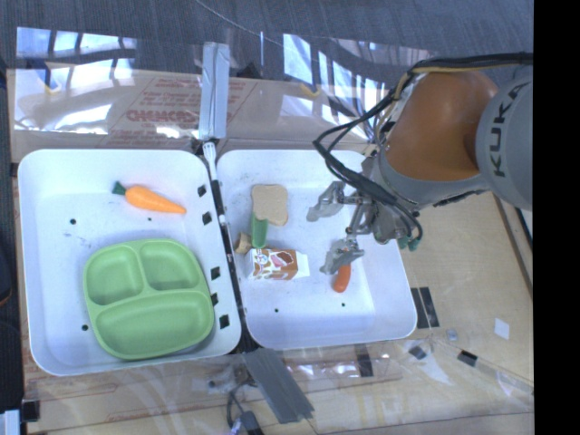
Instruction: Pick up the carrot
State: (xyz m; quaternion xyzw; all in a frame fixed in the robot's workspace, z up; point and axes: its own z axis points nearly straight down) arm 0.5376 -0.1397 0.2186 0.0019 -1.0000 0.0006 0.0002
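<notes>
Nearest us, the green plate fills the left bin; we see the carrot just above it. Over the right bin, the gripper spreads its 2 fingers wide, holding nothing, near a small orange piece.

The carrot is ringed by bare bin floor, with the green plate near its front side. The right bin's middle is crowded by toast, carton and hand.
</notes>
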